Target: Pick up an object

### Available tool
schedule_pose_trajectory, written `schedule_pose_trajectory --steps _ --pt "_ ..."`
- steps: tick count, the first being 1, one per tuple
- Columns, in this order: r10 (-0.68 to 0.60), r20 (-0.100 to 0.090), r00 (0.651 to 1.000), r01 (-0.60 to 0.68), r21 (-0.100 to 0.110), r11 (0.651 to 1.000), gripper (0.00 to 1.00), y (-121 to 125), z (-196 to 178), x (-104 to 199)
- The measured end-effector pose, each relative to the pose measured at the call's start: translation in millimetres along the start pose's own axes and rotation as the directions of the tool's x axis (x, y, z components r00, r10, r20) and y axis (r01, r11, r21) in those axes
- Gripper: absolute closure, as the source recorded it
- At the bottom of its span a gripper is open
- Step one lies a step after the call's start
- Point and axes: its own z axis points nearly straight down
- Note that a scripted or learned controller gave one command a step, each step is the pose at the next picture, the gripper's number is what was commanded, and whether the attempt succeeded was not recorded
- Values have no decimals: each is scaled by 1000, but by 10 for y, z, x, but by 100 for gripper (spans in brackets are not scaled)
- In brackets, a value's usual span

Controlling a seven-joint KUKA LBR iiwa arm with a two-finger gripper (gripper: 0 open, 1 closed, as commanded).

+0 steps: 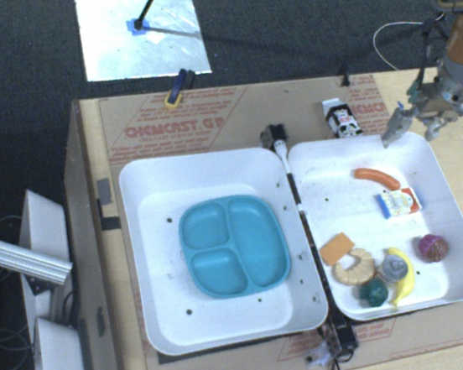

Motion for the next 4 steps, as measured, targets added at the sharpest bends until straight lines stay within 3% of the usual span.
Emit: schedule_pose_trajectory --steps 1,2,4 --pt "0 -1 1000 0 2 1000 0 34 440 127" --pt "1 0 1000 -1 0 1000 0 87 266 -2" --pt "0 0 1000 0 1 1000 0 8 253 113"
